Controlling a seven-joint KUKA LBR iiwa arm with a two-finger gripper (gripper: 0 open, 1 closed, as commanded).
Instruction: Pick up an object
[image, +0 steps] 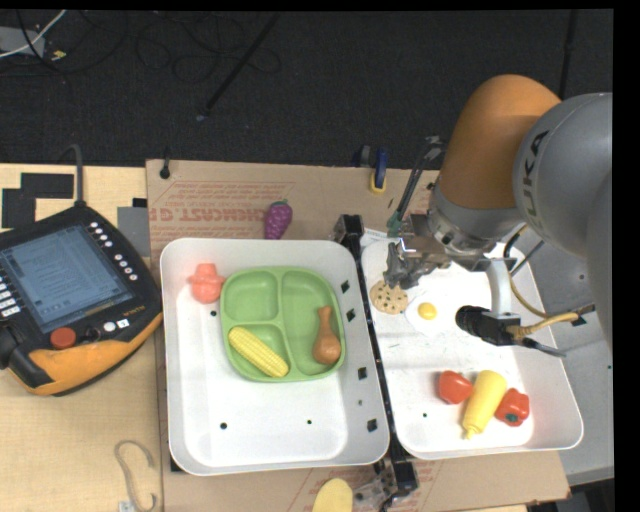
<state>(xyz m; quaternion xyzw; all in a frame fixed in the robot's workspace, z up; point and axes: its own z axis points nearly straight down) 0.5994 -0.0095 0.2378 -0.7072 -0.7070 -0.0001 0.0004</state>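
Cardboard-topped bench (90, 420) — fingers (398, 272) low over cookie (389, 296), their spread impossible to tell.

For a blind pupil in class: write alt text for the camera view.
The arm's tool hangs low over a cookie in the right bin, beside a fried egg. The left bin holds a green tray bearing corn and a drumstick.

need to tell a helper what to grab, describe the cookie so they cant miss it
Look at the right-hand white bin, at its far left corner, just under the pincer. The cookie lies flat there, a tan disc with dark chips. The small yellow piece beside it is plain and smaller.
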